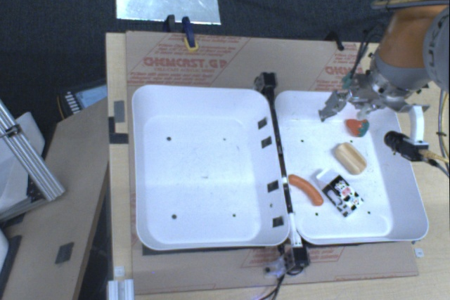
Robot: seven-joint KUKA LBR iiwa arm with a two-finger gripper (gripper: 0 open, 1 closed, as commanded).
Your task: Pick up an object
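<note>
The gripper is hanging open and empty over the right bin; the strawberry is lying just beside one finger, near the bun; the arm should be centring both fingers around it before descending.

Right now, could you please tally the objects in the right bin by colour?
Orange-red: 2, the sausage and the strawberry
Tan: 1, the bread roll
Black and white: 1, the box
Total: 4, all in the right bin
</note>
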